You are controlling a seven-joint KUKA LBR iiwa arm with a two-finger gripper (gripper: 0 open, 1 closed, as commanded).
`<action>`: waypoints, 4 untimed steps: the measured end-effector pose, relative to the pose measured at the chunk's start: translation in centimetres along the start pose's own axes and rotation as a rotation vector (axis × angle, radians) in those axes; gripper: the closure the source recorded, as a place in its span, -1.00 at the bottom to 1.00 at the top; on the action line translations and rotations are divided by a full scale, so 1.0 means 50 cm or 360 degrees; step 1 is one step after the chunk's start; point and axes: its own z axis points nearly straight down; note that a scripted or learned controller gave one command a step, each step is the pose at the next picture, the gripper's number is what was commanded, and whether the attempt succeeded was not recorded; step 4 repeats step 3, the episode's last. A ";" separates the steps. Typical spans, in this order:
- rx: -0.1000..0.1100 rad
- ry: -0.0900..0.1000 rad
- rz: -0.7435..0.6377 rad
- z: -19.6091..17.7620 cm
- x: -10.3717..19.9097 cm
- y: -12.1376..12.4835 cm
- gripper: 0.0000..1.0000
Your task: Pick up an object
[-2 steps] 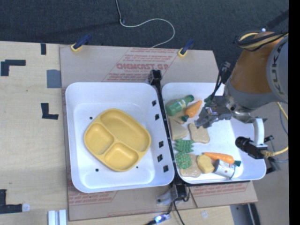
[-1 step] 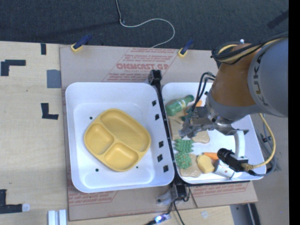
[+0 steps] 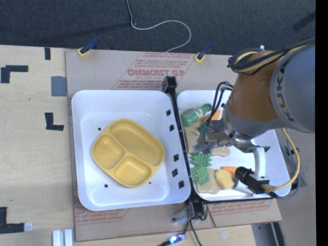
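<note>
The gripper (image 3: pixel 204 141) is over the right bin (image 3: pixel 274 143). Just above it in the view lies a green bottle (image 3: pixel 193 116), and just below it are green leafy pieces (image 3: pixel 201 159). Well to its left, a yellow tray (image 3: pixel 128 151) sits in the left bin (image 3: pixel 82 106).

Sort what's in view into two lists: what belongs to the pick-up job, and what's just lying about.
Belongs to the job: hand, over the right bin; in that bin, green bottle-like item, green leafy toys, pale yellow chunk.
Just lying about: yellow divided plate in the left bin; white cable and yellow-and-blue clamps beyond the bins.
</note>
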 end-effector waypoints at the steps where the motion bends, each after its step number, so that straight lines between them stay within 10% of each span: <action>1: -0.0004 -0.0001 0.0001 -0.013 -0.005 0.024 1.00; 4: -0.0003 -0.0001 0.0000 -0.004 0.003 0.020 1.00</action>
